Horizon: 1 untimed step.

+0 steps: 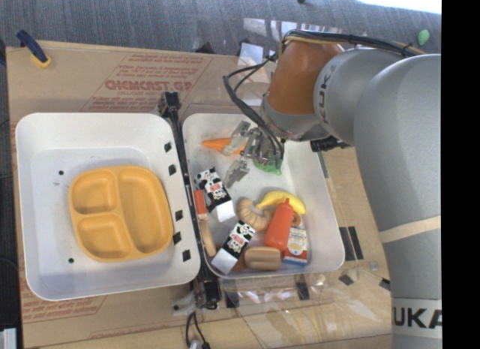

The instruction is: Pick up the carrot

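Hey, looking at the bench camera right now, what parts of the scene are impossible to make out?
- Orange toy carrot: its right end is hidden behind the metal two-finger gripper.
- Green item: mostly covered by the gripper; identity unclear.
- Gripper fingers: too cluttered to judge.
- Small black-and-white cartons: print too small to read.
- Grey arm: cut off at the right.

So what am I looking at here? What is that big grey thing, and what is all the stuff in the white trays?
The big grey thing is a robot arm, seen by a camera fixed above the bench. It reaches in from the right, and its gripper hangs over the right bin. That bin holds toy food: a carrot beside the gripper, a banana, a red ketchup bottle, two small milk cartons and some bread pieces. The left bin holds a yellow divided plate. The arm is meant to pick up the carrot; I cannot tell whether it has gripped it.
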Available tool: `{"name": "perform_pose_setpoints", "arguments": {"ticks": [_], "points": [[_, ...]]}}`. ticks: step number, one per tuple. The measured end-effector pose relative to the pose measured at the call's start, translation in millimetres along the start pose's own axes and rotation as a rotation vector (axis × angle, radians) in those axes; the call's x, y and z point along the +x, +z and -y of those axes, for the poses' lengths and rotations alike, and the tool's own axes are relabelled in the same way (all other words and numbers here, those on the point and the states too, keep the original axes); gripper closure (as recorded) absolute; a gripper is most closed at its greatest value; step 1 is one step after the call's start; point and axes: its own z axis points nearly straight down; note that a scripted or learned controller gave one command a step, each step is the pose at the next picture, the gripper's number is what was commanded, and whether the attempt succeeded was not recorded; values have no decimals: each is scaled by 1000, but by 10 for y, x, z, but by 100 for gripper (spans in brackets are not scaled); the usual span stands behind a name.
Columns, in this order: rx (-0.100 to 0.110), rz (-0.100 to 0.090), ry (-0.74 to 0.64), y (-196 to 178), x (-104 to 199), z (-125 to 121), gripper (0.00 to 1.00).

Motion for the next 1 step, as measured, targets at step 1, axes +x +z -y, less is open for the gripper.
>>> {"name": "perform_pose_setpoints", "arguments": {"ticks": [1], "points": [[0, 32, -6, -133, -59, -19, 100]]}}
